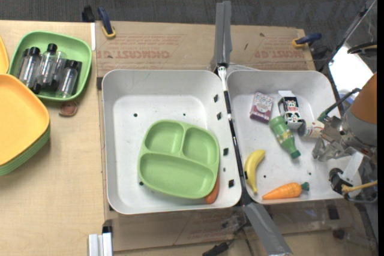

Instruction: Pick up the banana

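Two shallow white bins sit side by side on the bench. The left bin [120, 129] holds a green divided plate [179, 159] with three compartments; an orange object [212, 196], mostly hidden, peeks out from under the plate's lower right edge. The right bin [270, 78] holds the banana [252, 168], which lies near the bin's lower left corner, close to the wall between the bins, curved and roughly upright in the view. Just to its lower right lies a toy carrot [284, 190] with a green top, apart from the banana. Above them a green bottle [284, 136] lies tilted, and near the top of the bin are a small purple packet [261, 107] and a small black and white carton [290, 108].

The gripper [327, 144] hangs at the right bin's right edge, well apart from the banana; whether it is released or clenched cannot be told, and nothing is seen in its grasp.

On the bench to the left, a green tray [51, 66] holds several dark-capped clear bottles [48, 69], beside a stack of yellow plates [18, 129]
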`<move>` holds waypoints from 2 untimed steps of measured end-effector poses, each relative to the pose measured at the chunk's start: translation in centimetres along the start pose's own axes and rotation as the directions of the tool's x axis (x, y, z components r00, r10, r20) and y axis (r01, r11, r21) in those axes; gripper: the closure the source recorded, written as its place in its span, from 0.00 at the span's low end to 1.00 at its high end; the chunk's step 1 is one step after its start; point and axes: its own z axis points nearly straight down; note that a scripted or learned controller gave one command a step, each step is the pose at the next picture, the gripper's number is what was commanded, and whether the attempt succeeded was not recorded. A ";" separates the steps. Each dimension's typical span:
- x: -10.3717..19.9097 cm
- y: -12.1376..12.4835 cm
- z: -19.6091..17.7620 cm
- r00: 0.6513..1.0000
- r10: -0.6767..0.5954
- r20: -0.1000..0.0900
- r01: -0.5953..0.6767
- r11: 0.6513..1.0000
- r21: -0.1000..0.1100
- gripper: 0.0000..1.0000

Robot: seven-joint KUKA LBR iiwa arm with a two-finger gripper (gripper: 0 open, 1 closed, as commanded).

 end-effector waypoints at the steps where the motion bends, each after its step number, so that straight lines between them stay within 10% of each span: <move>1: 2.2 1.0 -0.9 0.986 0.169 0.001 -0.169 0.986 -0.001 1.00; 2: 1.0 0.7 0.0 0.955 0.297 0.001 -0.297 0.955 0.001 1.00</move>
